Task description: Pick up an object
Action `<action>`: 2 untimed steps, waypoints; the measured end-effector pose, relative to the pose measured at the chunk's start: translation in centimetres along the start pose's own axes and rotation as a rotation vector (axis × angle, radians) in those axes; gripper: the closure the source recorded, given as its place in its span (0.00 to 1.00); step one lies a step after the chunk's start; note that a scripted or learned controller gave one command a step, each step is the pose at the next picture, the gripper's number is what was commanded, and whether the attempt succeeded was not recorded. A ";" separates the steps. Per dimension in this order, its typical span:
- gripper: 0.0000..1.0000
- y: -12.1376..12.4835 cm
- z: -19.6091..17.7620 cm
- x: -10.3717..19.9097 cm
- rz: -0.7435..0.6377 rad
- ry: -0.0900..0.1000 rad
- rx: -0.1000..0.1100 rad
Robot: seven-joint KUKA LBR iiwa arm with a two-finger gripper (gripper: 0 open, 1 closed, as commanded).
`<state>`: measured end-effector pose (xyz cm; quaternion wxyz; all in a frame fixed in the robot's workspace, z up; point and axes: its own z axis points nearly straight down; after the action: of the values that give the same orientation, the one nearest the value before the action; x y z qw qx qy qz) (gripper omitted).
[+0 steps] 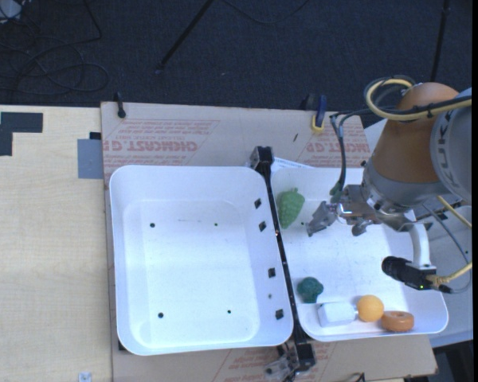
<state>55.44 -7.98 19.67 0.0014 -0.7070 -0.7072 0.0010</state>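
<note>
Bench (pixel 40 237): I am looking down on a pale wood-grain top, with a cardboard sheet (pixel 183 138) lying under both bins.
Left bin (pixel 131 213): I am seeing a shallow white tray sitting at centre frame, a few small dark holes dotting its floor.
Right bin (pixel 358 273): it is sitting just beside the left bin, the two touching along a black divider strip (pixel 272 237).
Arm (pixel 418 146): I am watching it reach in from the right, the orange band showing above the wrist, hanging over the right bin's upper half.
Gripper (pixel 334 219): it is hovering over the right bin, pointing toward the divider. I cannot tell whether the fingers are parted or closed; nothing is showing between them.
Green object (pixel 290 205): light green, lumpy, resting at the right bin's upper left, near the gripper tip but apart from it.
White block (pixel 335 313): lying along the near wall.
Teal object (pixel 309 289): dark, rounded, sitting just above the white block.
Orange ball (pixel 370 308): touching the white block's right end.
Orange ring (pixel 397 321): lying just beside the ball, in the near right corner.
</note>
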 end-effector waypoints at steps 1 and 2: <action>0.00 0.0 0.0 0.0 0.000 0.000 0.000; 0.00 2.9 1.0 11.9 -0.011 0.005 -0.001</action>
<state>58.37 3.95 18.62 0.0029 -0.7030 -0.7112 -0.0009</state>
